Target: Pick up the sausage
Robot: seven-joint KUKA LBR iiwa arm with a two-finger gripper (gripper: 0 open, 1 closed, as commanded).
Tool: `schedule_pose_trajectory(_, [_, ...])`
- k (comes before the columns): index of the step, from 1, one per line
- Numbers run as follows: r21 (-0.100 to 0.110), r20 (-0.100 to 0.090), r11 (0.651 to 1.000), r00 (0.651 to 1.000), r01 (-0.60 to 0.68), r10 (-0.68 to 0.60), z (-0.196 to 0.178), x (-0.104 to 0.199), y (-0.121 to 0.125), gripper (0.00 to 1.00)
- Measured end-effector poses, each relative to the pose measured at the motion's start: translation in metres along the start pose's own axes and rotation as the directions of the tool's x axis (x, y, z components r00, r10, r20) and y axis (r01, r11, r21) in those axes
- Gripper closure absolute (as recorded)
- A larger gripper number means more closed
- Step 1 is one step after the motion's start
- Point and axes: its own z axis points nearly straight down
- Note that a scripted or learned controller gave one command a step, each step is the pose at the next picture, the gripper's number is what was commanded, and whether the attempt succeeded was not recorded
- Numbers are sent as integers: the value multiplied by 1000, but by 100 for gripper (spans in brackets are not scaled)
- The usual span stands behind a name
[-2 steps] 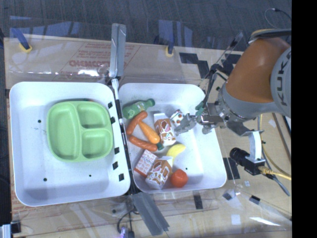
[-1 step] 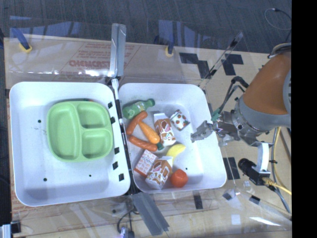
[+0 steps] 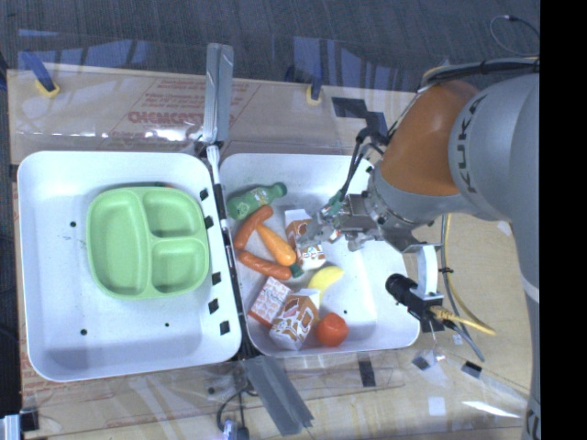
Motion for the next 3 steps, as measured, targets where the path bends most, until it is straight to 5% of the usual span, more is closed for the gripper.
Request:
schedule_pose_trajectory(1, [-2,0,987,987,-162,162,99,3,83,0])
schedule_pose_trajectory(2, [-11,2,998,998,-66,66,110,33,31,0])
schedule_pose_trajectory(3, [-5,1,1000,1000,28,-28,96,3,104,0])
